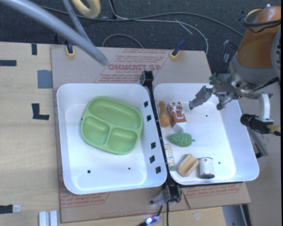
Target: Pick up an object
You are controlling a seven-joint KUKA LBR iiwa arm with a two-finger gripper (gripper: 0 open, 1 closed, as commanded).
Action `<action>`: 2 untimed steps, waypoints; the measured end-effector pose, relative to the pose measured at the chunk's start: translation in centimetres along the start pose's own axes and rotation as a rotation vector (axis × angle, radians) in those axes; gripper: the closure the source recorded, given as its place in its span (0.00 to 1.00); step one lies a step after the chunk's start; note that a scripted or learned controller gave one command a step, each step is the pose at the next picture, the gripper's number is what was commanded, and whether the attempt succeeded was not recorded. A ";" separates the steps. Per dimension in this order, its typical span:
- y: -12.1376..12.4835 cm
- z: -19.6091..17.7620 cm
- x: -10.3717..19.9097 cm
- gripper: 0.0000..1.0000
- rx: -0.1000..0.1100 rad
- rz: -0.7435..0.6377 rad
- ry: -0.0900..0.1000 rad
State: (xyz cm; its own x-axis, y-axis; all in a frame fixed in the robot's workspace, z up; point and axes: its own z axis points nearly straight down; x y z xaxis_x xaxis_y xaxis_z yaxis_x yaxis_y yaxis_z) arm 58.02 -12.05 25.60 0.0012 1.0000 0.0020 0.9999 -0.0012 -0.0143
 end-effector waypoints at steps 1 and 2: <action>0.2 -0.7 0.0 0.00 -0.012 -0.003 -0.002; 0.7 4.8 -0.8 0.00 -0.009 -0.001 -0.003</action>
State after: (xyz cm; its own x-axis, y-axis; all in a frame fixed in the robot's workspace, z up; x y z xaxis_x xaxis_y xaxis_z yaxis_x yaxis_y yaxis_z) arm 58.63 -12.88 20.76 0.0000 1.0000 -0.0010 1.0000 0.0000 -0.0049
